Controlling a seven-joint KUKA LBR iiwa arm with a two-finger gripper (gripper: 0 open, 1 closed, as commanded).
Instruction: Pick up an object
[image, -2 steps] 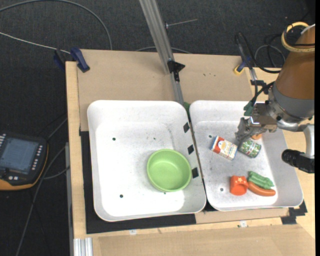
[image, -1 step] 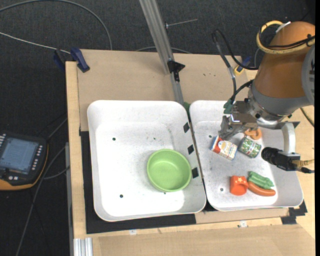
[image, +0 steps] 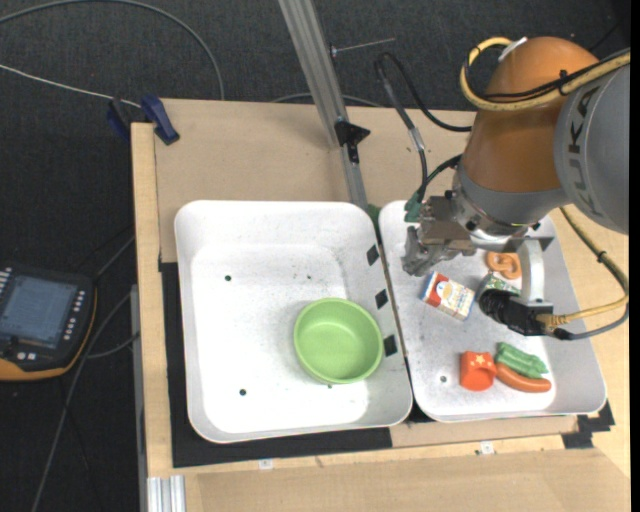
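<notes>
My gripper (image: 420, 258) hangs over the upper left part of the right bin (image: 585, 380), under the orange wrist band. Just below and right of it lies a small white carton with a red and blue print (image: 447, 296), apart from the gripper. Nothing shows between the gripper's tips. An orange ring-shaped piece (image: 503, 264) lies to the right, partly under the wrist. Near the bin's front sit a red-orange toy (image: 477, 370), a green bean-like piece (image: 522, 359) and an orange carrot-like piece (image: 524, 380), close together. A green bowl (image: 338, 340) rests in the left bin (image: 230, 300).
The two white bins stand side by side on the wooden bench, with black clips (image: 382, 298) along their shared wall. A metal pole (image: 325, 90) rises behind the bins. A handheld pendant (image: 40, 315) lies off the bench at far left.
</notes>
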